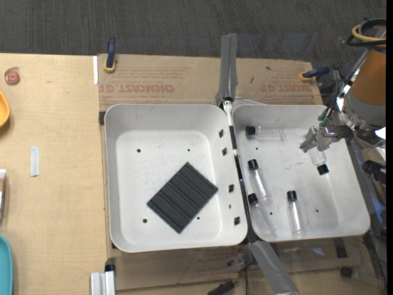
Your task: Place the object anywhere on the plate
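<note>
The arm comes in from the right, and its claw (317, 141) hangs over the right bin (344, 226) at about two o'clock of that bin's floor. It is low and close to a small clear tube with a black cap (320, 163). The tube lies just below the claw, toward five o'clock from it, and I judge this is the one it is after.

From this slanted view I cannot tell whether the claw is spread or pressed together. I also cannot tell whether it has the tube or only hovers at it, because the two blur together against the white plastic.

Other tubes lie loose in the same bin. One is at eleven o'clock (261, 130), a long one runs down the left side at about nine (256, 178), and another sits near six (293, 209). They lie well apart from each other, which I'd say leaves room to come down on one without knocking the rest.

The plate (183, 197) is a dark ribbed slab. It lies flat and turned on the diagonal in the left bin (113, 165), a little toward five o'clock of centre. Nothing rests on it, so the task is not yet done. To finish, the tube has to go over the ridge between the bins. Being round, it may roll unless it settles along the ribs.
</note>
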Available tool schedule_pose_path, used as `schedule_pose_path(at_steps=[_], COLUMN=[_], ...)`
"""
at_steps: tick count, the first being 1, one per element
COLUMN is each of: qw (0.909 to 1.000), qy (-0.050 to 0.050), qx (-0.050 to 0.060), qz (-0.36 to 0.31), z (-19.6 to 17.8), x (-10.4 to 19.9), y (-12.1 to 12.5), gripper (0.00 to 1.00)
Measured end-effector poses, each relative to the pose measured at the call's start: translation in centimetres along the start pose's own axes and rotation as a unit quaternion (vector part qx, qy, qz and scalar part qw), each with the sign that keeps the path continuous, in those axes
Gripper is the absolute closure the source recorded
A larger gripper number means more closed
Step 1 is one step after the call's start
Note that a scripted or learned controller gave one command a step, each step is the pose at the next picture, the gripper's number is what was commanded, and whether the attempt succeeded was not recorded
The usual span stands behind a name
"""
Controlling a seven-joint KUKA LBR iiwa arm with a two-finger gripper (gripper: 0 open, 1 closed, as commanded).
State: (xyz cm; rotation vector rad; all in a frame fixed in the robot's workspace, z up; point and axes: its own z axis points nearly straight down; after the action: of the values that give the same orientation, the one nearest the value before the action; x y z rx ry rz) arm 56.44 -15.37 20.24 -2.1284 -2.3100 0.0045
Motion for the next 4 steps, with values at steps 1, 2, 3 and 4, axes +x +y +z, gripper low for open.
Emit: schedule_pose_path(at_steps=[1, 2, 3, 4], qw=[0.9998, 0.9987, 0.9531, 0.8538], qy=[0.0, 0.0, 0.0, -0.001], qx=[0.0, 0.0, -0.001, -0.003], qz=[-0.021, -0.051, -0.303, -0.521], z=[1.2, 1.1, 1.1, -8.3], x=[7.4, 18.5, 21.0, 22.2], y=[5.1, 6.6, 11.2, 8.5], gripper=[1.0, 1.0, 1.0, 1.0])
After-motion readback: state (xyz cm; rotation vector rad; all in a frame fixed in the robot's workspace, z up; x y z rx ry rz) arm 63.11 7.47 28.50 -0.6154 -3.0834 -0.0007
